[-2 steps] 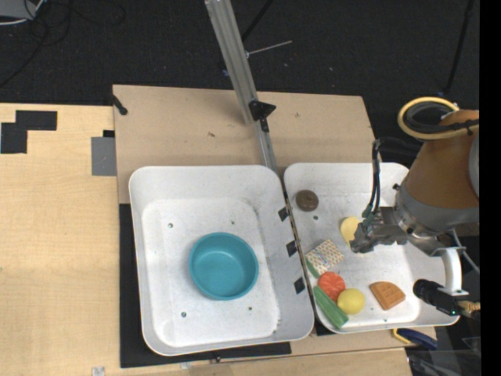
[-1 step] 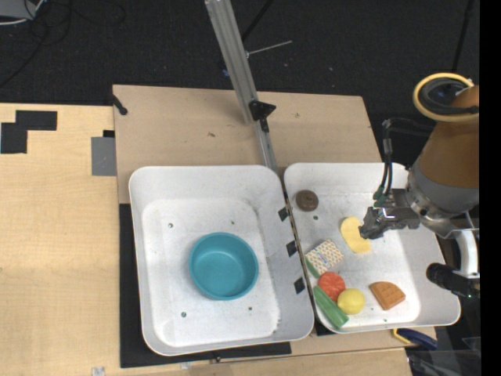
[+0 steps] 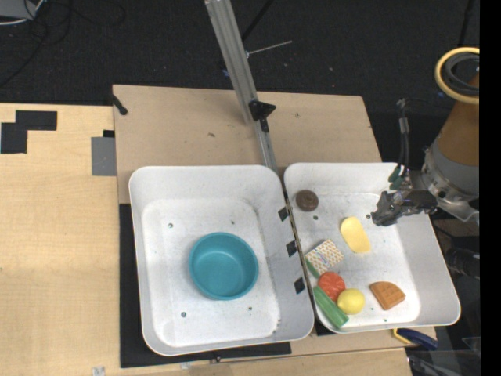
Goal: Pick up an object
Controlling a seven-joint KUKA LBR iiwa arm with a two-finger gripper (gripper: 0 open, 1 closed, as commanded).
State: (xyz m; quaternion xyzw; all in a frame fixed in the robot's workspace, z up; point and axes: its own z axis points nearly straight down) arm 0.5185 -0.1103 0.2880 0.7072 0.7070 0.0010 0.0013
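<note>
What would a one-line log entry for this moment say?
hand: over right bin, holding nothing seen | nearest: yellow block | left bin: teal bowl

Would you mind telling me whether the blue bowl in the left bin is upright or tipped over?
Upright. The blue bowl sits on the floor of the left bin with its round opening facing up, and its inside looks empty.

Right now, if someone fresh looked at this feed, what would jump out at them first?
Probably the teal bowl, alone in the left bin. Next, the cluster of small items in the right bin: a pale yellow piece mid-bin, with a red ball, a yellow ball and a brown wedge nearer the front edge. The gripper hangs over the right bin's right side, beside the pale yellow piece.
</note>
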